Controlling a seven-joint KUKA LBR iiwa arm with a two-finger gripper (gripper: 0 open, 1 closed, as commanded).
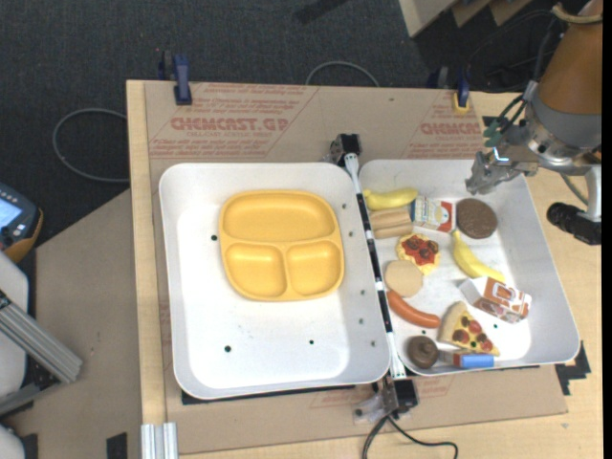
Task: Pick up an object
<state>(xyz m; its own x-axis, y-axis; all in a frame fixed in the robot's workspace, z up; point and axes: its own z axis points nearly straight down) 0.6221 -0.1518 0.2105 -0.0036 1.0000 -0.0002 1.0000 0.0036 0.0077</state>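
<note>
Whether the gripper (490, 172) is open cannot be told; it is poised above the right bin's (547, 285) one-o'clock corner. Glossy plastic toy food (421, 252) is heaped inside.

The arm (574, 75) enters at two o'clock: a broad orange band over a grey metal wrist, thin dark cables beside it, ending in a small grey tool (488, 172).

Right white bin (545, 256) contents: two yellow plastic bananas (390, 198) (472, 260), brown round patty (476, 219), pizza slice (467, 329), red sausage (413, 309), small cartons (435, 213), all lying flat.
</note>
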